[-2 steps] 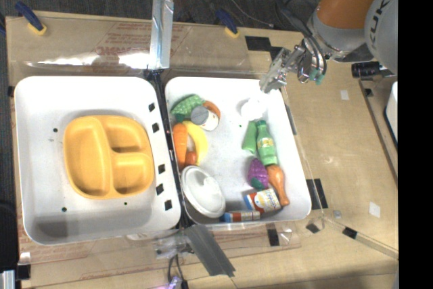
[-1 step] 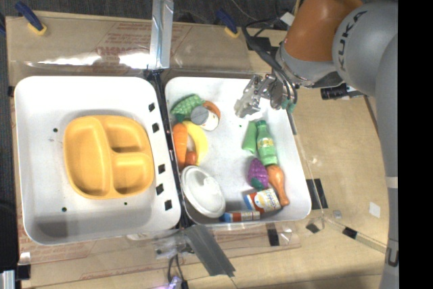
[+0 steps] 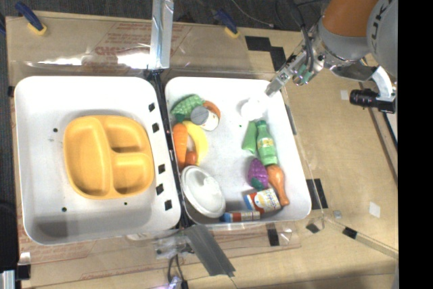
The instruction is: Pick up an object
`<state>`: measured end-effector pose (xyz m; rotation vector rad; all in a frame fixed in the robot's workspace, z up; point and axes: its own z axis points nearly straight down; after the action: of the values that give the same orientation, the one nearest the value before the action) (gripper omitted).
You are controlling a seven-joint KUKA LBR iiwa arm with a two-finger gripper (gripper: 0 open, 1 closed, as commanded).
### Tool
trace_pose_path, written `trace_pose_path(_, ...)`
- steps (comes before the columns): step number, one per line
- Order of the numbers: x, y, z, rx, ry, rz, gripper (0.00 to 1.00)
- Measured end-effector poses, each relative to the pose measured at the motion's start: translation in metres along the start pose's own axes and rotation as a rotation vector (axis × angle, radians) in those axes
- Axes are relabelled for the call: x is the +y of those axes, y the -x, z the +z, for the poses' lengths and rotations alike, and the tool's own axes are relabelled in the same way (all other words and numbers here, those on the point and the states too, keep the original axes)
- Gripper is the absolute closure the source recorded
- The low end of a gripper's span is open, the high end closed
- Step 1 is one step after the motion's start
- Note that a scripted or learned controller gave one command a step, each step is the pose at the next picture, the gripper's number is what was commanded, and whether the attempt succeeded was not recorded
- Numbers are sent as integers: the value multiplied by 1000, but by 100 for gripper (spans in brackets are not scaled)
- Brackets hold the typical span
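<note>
Gripper (image 3: pixel 277 85) at upper right of the right bin (image 3: pixel 223 88), grip state unclear; green bottle (image 3: pixel 260 140) lies just below-left, lengthwise down the frame

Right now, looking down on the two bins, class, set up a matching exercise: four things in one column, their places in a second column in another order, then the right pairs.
Things:
1. yellow divided tray
2. green bottle
3. white lid
4. claw

Places:
A. above the right bin's far right corner
B. right bin, near edge, beside the divider
C. middle of the left bin
D. right bin, right half, lying lengthwise

Pairs: 1-C, 2-D, 3-B, 4-A
</note>
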<state>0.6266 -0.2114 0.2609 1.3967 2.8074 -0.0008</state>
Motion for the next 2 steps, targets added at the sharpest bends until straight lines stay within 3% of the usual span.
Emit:
trace_pose_path(1, 45, -16, 15, 5, 0, -45, 100)
trace_pose_path(2, 45, -15, 2, 0, 0, -52, 100)
